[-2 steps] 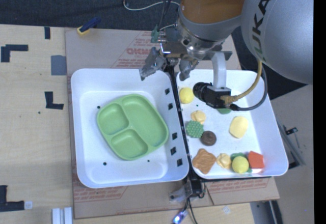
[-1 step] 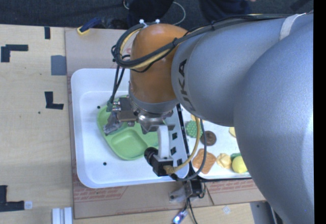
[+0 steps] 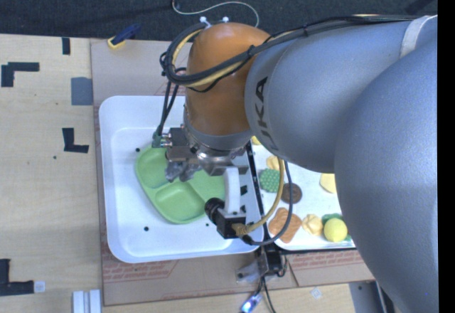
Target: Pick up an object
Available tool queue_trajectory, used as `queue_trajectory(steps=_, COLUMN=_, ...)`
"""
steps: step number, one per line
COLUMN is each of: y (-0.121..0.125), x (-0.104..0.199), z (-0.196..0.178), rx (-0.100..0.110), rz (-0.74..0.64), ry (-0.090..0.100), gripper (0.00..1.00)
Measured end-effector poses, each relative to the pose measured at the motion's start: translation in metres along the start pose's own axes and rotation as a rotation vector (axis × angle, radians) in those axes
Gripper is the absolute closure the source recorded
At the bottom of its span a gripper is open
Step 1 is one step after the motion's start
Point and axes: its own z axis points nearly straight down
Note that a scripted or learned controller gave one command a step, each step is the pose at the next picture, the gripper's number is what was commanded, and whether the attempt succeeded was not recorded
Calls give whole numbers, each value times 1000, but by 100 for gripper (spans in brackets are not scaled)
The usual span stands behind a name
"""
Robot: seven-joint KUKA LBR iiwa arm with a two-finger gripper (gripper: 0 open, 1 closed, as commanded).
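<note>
Currently noting gripper [image 3: 179,166] low over left bin [image 3: 114,162], directly above upper-left end of green tray [image 3: 178,203]. Cannot tell whether open or closed; hidden under wrist housing. Tray flat on bin floor, beneath gripper and extending to its lower right, long axis along that diagonal, compartments facing up. Risks, as judged: catching only the thin shallow rim and slipping off on the lift; pressing on flat plastic and skidding it toward the bin wall. Toy food [image 3: 284,223] well off to the right, in the other bin.
</note>
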Motion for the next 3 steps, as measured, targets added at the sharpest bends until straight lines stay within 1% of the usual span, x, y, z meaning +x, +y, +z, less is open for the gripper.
queue_trajectory(steps=1, y=63, x=-18, z=-162, rx=-30, rz=2, ry=8, gripper=100)
queue_trajectory(steps=2, y=2, x=-6, z=-53, rx=4, rz=0, ry=0, gripper=100)
queue_trajectory(steps=3, y=25, x=4, z=-237, rx=-28, rz=-1, ry=10, gripper=100)
